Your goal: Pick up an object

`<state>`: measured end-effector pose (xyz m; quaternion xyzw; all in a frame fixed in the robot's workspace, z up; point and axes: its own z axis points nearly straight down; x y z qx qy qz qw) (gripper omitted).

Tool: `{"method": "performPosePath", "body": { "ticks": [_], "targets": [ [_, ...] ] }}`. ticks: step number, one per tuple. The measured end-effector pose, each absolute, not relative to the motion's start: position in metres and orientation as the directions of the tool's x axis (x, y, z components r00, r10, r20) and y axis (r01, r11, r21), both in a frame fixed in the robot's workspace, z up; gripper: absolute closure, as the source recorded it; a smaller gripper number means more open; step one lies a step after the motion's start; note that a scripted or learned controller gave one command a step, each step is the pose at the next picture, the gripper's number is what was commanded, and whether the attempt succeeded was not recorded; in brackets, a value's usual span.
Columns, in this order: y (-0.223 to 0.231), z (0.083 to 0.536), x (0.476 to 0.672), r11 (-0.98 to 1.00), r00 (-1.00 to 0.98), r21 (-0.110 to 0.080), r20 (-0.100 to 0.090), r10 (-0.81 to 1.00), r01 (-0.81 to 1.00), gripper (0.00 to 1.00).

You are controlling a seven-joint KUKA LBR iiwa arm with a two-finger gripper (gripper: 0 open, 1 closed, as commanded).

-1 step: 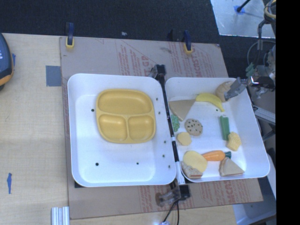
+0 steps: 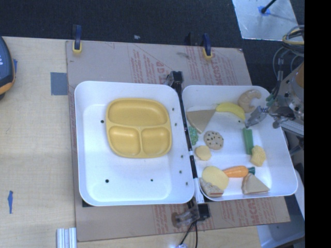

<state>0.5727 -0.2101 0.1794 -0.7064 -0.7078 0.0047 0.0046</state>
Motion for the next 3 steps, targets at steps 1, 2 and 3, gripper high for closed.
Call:
{"method": "performPosePath", "body": {
  "ticks": [1, 2, 3],
  "targets": [
    [-0.209, 0.12, 0.581, 0.005, -0.005, -0.01, 0.001, 1.0, 1.0, 0.0],
    [-0.211, 0.135, 0.582, 0.004, -0.004, -0.003, -0.002, 1.0, 1.0, 1.0],
    [-0.211, 0.134, 0.582, 0.005, -0.005, -0.004, -0.002, 1.0, 1.0, 0.0]
  ]
}}
